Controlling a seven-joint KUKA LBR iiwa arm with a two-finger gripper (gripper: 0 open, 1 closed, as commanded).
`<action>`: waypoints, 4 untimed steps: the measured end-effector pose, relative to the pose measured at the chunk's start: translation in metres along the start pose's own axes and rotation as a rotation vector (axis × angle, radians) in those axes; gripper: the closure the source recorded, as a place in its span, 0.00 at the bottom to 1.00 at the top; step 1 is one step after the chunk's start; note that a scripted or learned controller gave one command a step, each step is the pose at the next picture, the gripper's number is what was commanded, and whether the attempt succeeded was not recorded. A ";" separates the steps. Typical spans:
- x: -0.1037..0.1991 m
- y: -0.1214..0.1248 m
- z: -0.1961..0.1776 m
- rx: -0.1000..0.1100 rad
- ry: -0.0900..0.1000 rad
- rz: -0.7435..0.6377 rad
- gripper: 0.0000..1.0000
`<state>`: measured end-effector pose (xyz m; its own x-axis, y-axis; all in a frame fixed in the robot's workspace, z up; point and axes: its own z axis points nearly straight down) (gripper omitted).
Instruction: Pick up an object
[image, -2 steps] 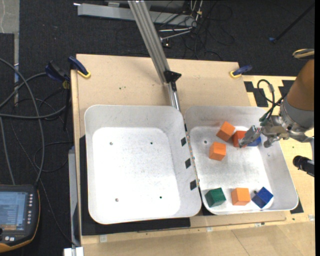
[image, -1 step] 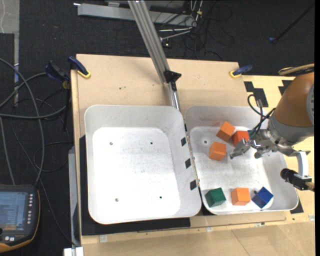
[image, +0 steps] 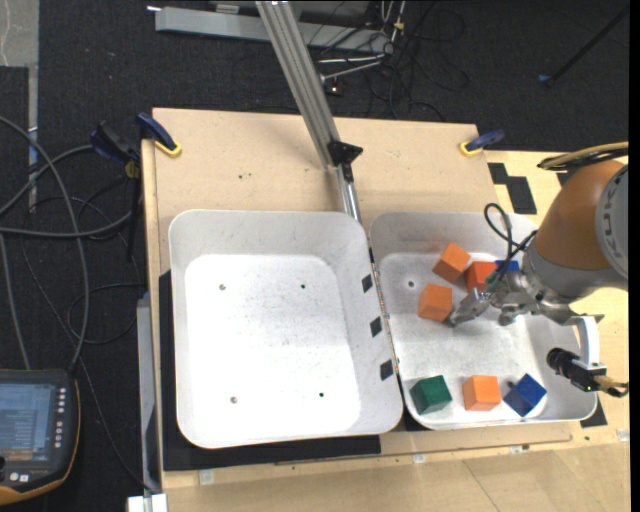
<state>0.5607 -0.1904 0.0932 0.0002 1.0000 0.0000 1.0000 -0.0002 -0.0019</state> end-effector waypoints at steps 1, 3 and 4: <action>0.000 0.001 -0.012 -0.004 -0.001 0.000 1.00; 0.005 -0.001 -0.123 -0.009 -0.003 -0.004 1.00; 0.005 0.000 -0.138 -0.006 -0.002 -0.003 1.00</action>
